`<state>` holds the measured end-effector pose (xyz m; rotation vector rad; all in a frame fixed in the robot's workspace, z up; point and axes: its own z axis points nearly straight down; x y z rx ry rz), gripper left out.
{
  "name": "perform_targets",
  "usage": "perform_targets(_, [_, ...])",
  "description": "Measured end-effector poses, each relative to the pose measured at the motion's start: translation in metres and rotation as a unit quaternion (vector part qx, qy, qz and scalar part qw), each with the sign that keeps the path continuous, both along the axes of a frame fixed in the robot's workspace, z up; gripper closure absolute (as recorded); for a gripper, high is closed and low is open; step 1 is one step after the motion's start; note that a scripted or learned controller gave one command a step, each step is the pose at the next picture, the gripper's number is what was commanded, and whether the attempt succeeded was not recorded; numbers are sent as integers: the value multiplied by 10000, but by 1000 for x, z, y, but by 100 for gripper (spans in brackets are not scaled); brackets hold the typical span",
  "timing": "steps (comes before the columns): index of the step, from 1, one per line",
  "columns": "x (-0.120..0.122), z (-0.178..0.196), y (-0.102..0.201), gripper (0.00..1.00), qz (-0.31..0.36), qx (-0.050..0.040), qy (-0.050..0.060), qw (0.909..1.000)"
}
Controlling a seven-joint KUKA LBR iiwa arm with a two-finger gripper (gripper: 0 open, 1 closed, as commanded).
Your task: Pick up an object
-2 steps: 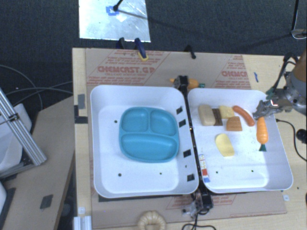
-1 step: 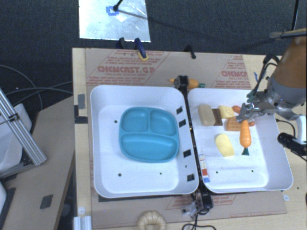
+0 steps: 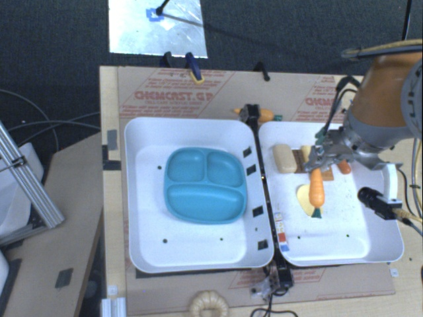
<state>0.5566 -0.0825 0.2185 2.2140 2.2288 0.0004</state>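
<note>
While the blue divided plate [image 3: 203, 185] sits in the left bin [image 3: 147, 197], the gripper [image 3: 318, 164] is clamped on the carrot [image 3: 317, 189], which hangs over the right bin [image 3: 344, 233], yellow piece [image 3: 304, 199] at its 7 o'clock.

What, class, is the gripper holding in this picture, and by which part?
The gripper appears to hold the toy carrot by its upper orange end, with the green tip hanging downward over the right bin.

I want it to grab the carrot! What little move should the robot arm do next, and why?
Probably a short, straight lift. The gripper sits right at the top end of the carrot in the right bin, and the carrot hangs below it over a yellow piece. Raising slowly would show whether the grip holds.
</note>
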Motion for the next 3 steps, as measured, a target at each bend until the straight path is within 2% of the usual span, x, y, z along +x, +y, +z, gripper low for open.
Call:
perform_targets(1, [5, 13, 51, 100, 16, 5, -12, 10000])
perform_targets(2, [7, 8, 108, 100, 12, 3, -10, 10000])
perform_targets(3, [9, 7, 106, 100, -5, 1, -5, 10000])
